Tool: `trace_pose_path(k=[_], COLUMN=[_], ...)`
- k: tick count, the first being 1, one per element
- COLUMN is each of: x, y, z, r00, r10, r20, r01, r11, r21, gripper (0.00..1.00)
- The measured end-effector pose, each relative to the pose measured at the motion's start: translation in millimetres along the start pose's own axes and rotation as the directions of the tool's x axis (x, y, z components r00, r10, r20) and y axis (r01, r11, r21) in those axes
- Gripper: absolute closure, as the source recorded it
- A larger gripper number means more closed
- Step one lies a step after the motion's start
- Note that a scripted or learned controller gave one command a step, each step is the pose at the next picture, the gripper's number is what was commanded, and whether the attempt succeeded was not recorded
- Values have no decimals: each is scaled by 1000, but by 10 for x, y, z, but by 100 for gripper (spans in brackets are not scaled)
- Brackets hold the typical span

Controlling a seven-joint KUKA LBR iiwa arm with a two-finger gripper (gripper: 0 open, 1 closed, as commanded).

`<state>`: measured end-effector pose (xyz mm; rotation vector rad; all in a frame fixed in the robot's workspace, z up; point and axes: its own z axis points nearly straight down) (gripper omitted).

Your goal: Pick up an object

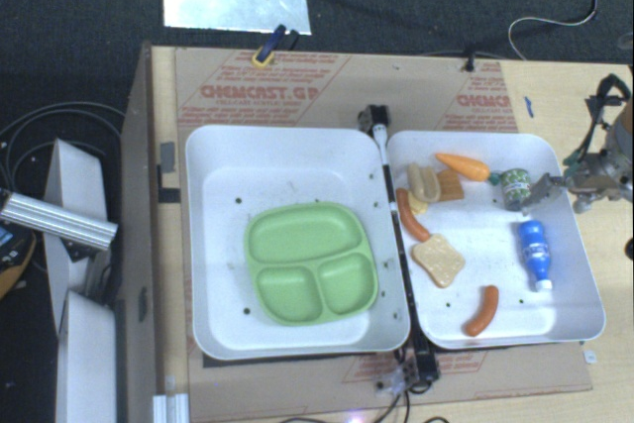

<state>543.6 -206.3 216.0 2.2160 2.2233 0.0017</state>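
Green plate (309,264), two sausages (412,214), one carrot (463,165), one blue bottle (534,252)

Smooth white plastic is seen in the bins (297,149), matt green plastic in the tray (311,261), glossy blue plastic in the bottle (534,252), and printed cardboard beneath (260,86).

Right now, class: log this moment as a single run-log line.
arm: at right bin's right edge | gripper: beside green can, grasp unclear | blue bottle: lying in bin | green tray: left bin
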Motion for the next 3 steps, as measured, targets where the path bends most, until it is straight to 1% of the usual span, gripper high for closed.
trace_pose_path(k=[1,2,3], x=[775,809,803], y=[594,1163,1161], z=[776,1366,1262], r00=[1000,1000,1000], r10=[-2,13,7], r20=[-3,-3,-2], r01=[2,-13,-7], r11=[1000,999,999], r21=[3,42,45], gripper=[0,0,100])
